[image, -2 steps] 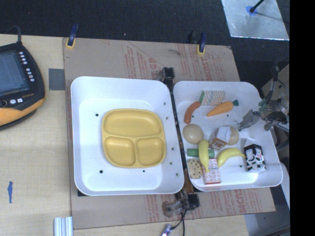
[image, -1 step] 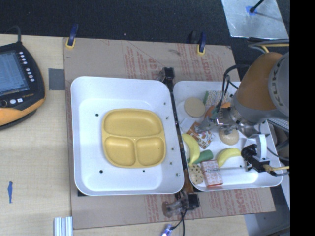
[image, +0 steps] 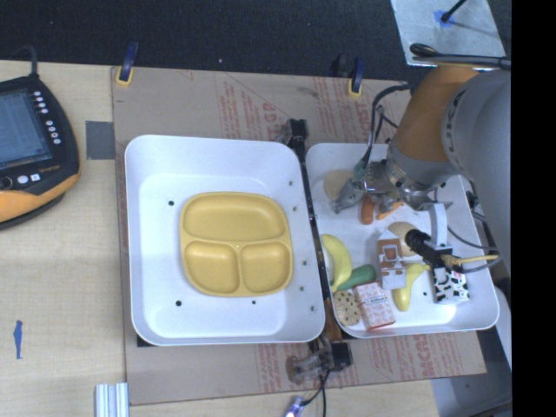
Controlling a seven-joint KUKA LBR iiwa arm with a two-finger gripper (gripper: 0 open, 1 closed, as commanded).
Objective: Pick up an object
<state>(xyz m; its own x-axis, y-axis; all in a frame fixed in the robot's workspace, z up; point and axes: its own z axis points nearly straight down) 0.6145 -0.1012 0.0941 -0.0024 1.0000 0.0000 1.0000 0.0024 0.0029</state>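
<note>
Arm (image: 452,120) in from right, wrist low over upper part of right bin (image: 473,320). Gripper (image: 369,194) down among toys; jaws' state hard to tell from this angle. Small orange piece (image: 368,208) right under it. Bananas (image: 339,259), cracker box (image: 375,307) lower in the bin. Yellow divided tray (image: 236,241) alone in left bin (image: 148,233).

One fixed camera is looking down at a slant from above the table (image: 61,302), taking in both white bins (image: 143,233) side by side. It is sitting far enough back to frame dark floor beyond; the arm (image: 452,120) is entering from the right.
</note>
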